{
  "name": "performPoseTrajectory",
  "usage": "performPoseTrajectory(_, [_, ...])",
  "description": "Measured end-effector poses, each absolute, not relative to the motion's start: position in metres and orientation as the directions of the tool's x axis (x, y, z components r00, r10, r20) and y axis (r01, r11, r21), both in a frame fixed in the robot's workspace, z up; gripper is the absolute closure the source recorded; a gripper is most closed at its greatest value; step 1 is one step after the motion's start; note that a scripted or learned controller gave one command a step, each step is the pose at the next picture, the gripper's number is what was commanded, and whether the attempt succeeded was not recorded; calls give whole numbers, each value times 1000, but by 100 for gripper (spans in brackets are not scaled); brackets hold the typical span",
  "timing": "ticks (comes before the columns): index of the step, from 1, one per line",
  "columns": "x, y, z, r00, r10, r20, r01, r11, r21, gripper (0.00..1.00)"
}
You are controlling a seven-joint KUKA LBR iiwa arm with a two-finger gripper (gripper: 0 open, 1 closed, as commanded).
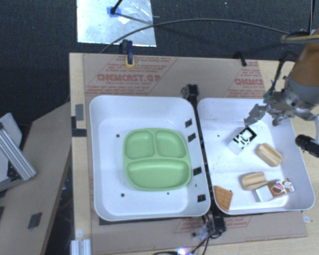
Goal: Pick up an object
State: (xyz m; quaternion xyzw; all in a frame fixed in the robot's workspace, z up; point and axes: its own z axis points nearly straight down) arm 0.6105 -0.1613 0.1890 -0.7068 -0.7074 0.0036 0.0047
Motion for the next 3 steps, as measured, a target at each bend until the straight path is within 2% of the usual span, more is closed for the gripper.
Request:
performPoseTrajectory(1, [614,-161,197,-4,1000,0,1000,4,1,0])
performPoseTrajectory(3, [609,-154,99,-1,1000,1,1000,1,-2,0])
